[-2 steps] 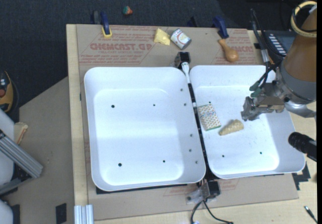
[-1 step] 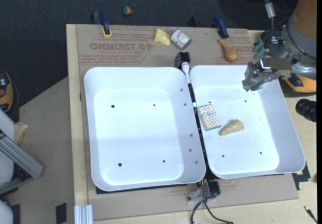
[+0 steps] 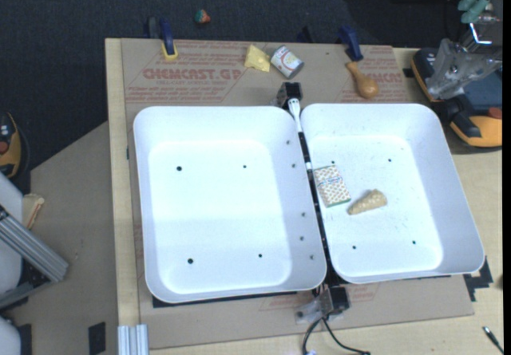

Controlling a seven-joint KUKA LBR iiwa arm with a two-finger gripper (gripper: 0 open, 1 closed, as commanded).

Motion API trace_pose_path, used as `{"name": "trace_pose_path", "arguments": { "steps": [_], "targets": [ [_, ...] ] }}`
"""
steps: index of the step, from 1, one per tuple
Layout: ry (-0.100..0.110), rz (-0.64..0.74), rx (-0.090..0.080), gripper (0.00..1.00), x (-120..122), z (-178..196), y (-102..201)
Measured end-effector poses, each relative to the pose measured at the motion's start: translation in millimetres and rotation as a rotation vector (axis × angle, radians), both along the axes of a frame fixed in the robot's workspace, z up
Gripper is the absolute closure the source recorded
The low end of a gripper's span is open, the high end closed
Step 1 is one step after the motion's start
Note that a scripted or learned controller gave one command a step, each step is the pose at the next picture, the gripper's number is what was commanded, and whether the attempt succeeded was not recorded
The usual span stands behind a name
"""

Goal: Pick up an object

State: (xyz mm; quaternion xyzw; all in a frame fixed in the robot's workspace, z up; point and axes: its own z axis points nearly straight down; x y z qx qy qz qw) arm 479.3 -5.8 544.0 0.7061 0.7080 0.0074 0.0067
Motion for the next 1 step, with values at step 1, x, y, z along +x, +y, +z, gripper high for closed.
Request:
{"name": "trace_pose_path", "arguments": {
  "steps": [1],
  "targets": [
    [0.037, 0.003, -0.002, 1.00, -1.5, -146.4, 55.1]
  ]
}}
